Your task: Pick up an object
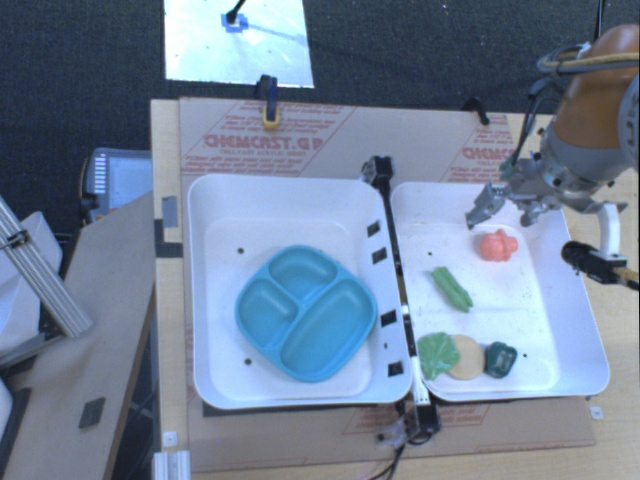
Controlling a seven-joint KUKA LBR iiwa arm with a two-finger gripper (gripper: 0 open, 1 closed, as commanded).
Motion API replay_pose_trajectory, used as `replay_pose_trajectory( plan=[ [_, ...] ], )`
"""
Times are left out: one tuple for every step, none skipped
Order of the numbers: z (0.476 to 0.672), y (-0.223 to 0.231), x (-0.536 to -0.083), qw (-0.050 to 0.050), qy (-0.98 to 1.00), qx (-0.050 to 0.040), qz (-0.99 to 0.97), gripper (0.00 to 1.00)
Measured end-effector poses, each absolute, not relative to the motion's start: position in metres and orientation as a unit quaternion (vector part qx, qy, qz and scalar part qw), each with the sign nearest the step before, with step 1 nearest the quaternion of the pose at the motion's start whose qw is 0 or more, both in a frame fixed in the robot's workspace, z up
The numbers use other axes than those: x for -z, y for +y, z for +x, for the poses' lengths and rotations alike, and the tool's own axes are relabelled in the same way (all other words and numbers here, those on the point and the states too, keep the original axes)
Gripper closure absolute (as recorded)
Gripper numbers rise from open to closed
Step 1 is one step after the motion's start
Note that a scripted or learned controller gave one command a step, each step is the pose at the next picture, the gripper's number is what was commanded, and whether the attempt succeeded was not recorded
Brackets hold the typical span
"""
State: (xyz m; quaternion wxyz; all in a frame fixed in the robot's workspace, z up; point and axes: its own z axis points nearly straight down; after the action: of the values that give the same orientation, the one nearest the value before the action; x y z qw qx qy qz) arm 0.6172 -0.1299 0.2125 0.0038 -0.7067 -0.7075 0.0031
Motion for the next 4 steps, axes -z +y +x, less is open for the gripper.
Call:
replay_pose_trajectory(
  plan=[
    [0.62, -0.13, -0.219, -0.001, -0.708, 0.0002, -0.706, 0.0],
    [0.618, -0.121, -0.172, 0.001, -0.709, -0.0006, -0.705, 0.0],
    [0.62, -0.123, -0.13, 0.0, -0.708, -0.0006, -0.706, 0.0],
    [0.62, -0.123, -0.082, 0.001, -0.707, -0.0007, -0.707, 0.0]
  ],
)
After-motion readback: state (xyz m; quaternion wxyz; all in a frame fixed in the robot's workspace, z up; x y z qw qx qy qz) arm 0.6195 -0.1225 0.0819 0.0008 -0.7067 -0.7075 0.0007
